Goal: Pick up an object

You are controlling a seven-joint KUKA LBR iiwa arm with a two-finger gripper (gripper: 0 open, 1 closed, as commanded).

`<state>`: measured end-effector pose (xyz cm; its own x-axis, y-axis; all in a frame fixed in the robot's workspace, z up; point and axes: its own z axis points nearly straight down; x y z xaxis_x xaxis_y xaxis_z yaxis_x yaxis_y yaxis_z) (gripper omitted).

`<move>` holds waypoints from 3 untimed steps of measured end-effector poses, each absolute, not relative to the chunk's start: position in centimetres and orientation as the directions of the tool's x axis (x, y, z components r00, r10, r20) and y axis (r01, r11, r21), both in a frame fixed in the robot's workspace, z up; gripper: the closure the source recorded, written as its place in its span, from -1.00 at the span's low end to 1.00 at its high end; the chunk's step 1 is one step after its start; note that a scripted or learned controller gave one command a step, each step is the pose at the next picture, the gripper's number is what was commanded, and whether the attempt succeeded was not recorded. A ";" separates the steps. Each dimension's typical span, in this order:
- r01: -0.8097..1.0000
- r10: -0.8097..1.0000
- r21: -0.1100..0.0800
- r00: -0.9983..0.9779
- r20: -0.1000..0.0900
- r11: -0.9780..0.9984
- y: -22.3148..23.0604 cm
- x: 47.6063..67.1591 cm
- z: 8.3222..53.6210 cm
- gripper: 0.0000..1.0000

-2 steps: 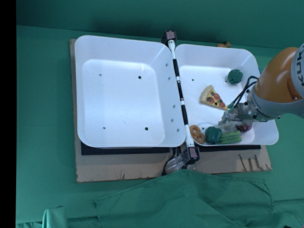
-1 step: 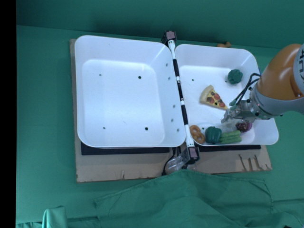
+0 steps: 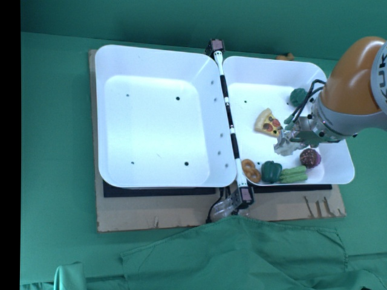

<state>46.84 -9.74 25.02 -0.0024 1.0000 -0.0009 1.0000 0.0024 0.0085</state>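
Two shallow white plastic bins side by side on a sheet of brown cardboard over the green-draped counter, split by a black-and-white striped bar along the shared edge. Left bin with a wide bare floor, dotted by a few small dark holes. Right bin crowded toward its near and right edges: a yellow triangular toy pizza slice with red spots around mid-floor, an orange ringed toy pretzel against the near-left corner by the bar, a dark green toy bell pepper just beside it, a lighter green ridged toy vegetable touching the pepper's right, a round dark maroon toy berry near the right wall, a dark green rounded toy up near the far right. Grey arm with the orange band reaching in over the right rim, silver claw low over the floor just right of the pizza slice and above the pepper; impossible to tell open from closed, nothing visibly between its tips. Open floor mostly in the far-left part of the right bin. Folded green cloth along the near edge
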 end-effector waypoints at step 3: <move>1.000 1.000 0.007 0.008 -0.004 -0.008 -13.5 46.8 23.4 1.00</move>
<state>46.78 -13.45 23.44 0.0077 1.0000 -0.0038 0.9999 -0.0077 0.0065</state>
